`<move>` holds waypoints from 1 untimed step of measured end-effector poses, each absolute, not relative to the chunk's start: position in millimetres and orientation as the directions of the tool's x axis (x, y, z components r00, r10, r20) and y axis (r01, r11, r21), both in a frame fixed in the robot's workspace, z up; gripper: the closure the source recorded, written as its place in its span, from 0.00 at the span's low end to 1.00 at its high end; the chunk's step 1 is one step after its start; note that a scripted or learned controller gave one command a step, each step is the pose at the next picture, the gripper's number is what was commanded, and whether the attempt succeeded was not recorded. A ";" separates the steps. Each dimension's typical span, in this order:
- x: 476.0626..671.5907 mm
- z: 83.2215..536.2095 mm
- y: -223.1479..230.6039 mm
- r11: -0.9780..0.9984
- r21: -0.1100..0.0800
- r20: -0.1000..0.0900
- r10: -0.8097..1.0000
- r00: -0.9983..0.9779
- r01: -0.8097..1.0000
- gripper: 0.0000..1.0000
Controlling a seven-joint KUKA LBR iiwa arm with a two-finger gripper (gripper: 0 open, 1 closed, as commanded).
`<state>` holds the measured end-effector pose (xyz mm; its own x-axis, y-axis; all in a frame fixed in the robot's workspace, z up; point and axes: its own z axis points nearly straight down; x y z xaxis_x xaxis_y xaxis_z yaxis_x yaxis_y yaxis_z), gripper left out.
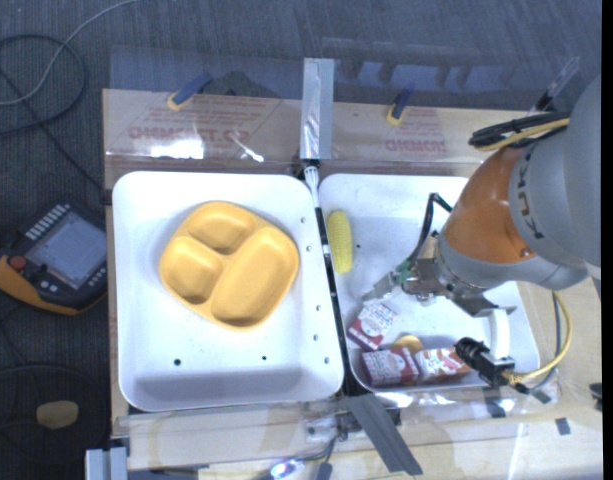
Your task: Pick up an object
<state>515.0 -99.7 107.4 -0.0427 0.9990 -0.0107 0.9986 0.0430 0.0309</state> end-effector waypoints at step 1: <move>508.4 95.3 -112.6 -0.254 0.021 0.013 0.967 0.254 0.967 0.00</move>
<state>508.4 -112.6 95.3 0.2536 0.9672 0.0128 0.9670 -0.2539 0.0208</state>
